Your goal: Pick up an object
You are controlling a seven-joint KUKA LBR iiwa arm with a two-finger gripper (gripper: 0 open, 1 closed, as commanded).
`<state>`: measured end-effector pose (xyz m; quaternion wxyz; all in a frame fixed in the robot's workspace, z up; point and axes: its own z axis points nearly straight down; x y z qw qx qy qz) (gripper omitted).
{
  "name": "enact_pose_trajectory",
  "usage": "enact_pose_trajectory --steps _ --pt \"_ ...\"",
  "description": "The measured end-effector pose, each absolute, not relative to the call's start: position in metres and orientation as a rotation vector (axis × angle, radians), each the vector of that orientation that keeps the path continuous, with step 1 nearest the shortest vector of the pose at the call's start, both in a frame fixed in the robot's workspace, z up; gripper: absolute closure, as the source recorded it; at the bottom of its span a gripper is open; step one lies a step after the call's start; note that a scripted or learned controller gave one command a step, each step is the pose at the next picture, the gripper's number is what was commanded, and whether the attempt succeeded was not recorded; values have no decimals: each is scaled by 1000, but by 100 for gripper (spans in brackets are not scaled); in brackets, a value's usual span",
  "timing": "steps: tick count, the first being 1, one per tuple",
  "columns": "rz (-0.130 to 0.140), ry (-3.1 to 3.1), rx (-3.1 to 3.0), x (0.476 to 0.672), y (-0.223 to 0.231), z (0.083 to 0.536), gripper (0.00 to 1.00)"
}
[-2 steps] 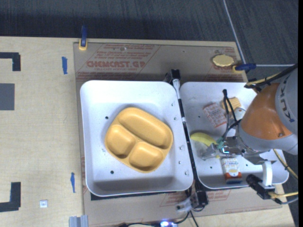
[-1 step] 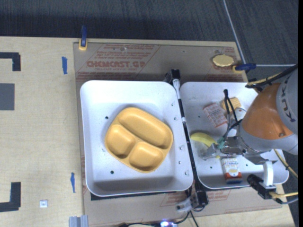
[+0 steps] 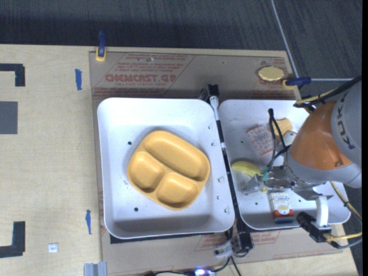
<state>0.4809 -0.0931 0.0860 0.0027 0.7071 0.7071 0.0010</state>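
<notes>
— What's in the left bin (image 3: 109,154)?

— A yellow tray (image 3: 167,168), moulded plastic by the look of it, with three rounded pockets: one long one across the top and two smaller ones below. It lies tilted a little in the middle of the bin, touching nothing else.

— And the right bin (image 3: 241,115)?

— That's where the arm (image 3: 322,145) is, coming in from the right with its orange band over the bin. The gripper (image 3: 257,181) is low, near the bin's left side, pointing towards the wall between the bins.

— Holding anything?

— Can't tell. The tip is a small tangle of metal and cable from here, and I can't make out whether the jaws stand apart or together. Just above it, touching or nearly so, lies a banana (image 3: 246,168): small, yellow, curved, its length running left to right. It looks to be lying on the bin floor rather than between the jaws, though the view is too coarse there to be sure.

— What else is in there?

— A white packet (image 3: 260,138) with red print, up towards the back, well apart from the banana. And a small carton (image 3: 280,204), white with an orange-red base, near the front wall just beside the wrist.

— Outside the bins?

— A flat tan disc (image 3: 271,73) on the board (image 3: 190,73) behind the right bin.
</notes>
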Motion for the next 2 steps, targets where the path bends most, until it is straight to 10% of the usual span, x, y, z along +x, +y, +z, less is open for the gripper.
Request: enact_pose_trajectory --steps 2 --pt "4 2217 2218 481 -93 86 0"
